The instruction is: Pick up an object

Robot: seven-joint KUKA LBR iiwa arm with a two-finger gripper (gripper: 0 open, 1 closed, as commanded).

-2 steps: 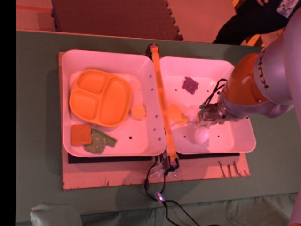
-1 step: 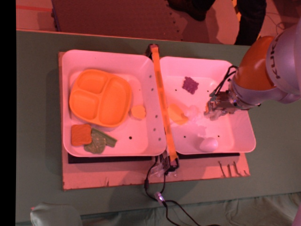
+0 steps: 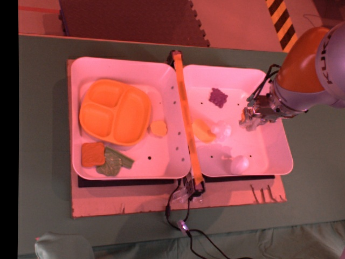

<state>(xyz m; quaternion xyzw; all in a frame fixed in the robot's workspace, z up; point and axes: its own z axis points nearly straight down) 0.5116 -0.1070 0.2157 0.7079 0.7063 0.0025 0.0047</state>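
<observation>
Tool [image 3: 251, 120] state cannot be told. White ball [image 3: 221, 129], just left of tool, judged light, slippery; best gripped across its middle.

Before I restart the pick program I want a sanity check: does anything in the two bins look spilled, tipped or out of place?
Nothing stands out. The orange divided plate lies flat in the left bin, with small food toys beside it. The purple piece and pale items sit loose in the right bin. The gripper hovers over its right side.
</observation>
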